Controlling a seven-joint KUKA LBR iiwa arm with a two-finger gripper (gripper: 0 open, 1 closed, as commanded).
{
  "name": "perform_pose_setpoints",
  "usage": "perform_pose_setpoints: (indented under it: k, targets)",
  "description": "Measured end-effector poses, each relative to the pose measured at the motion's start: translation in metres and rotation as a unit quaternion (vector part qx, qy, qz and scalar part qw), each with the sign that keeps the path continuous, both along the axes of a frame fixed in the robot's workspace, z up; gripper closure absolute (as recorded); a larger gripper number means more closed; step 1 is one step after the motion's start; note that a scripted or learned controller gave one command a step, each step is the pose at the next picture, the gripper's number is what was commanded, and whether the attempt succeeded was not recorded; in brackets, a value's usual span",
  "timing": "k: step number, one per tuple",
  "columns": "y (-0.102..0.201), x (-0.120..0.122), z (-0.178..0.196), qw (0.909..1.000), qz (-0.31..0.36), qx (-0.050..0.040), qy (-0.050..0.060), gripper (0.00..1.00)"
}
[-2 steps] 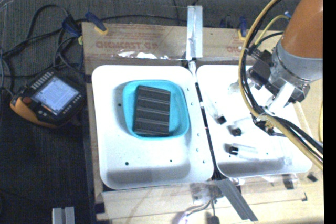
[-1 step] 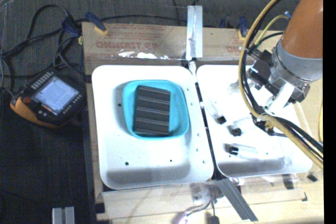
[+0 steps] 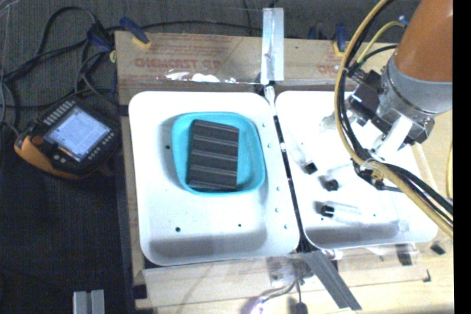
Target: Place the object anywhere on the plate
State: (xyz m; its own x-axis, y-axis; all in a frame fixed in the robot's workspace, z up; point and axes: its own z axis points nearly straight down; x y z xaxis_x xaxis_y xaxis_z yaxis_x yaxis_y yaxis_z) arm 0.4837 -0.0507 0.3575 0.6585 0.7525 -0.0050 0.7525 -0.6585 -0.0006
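One dark block [image 3: 213,154] already lies on the blue plate [image 3: 254,158] in the left bin [image 3: 147,180], long side pointing away. It sits well left of the arm [image 3: 419,84], which hangs above the right bin [image 3: 390,228].

Red printed lettering runs along the cardboard sheet [image 3: 193,59] that lies behind the two bins, on its upper face. The characters are blurred and partly covered, so no word can be read with certainty. A second fragment of the same red print appears on the cardboard to the right of the upright metal post [image 3: 273,46], and it is likewise illegible. The handheld pendant [image 3: 71,136] at the left carries a lit screen; its contents are too small to read. No other text, number or sign is legible.
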Motion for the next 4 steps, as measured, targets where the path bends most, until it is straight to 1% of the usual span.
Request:
perform_pose_setpoints:
  k: [1, 2, 3, 4]
  targets:
    - [0.000, 0.000, 0.000, 1.0000, 0.000, 0.0000, 0.000, 0.00]
    - [0.001, -0.001, -0.118, 1.0000, -0.006, 0.0014, 0.001, 0.00]
    - [-0.052, 0.000, -0.020, 0.9958, 0.091, 0.0007, 0.000, 0.00]
    - [-0.052, -0.002, -0.165, 0.9968, -0.080, 0.0009, 0.001, 0.00]
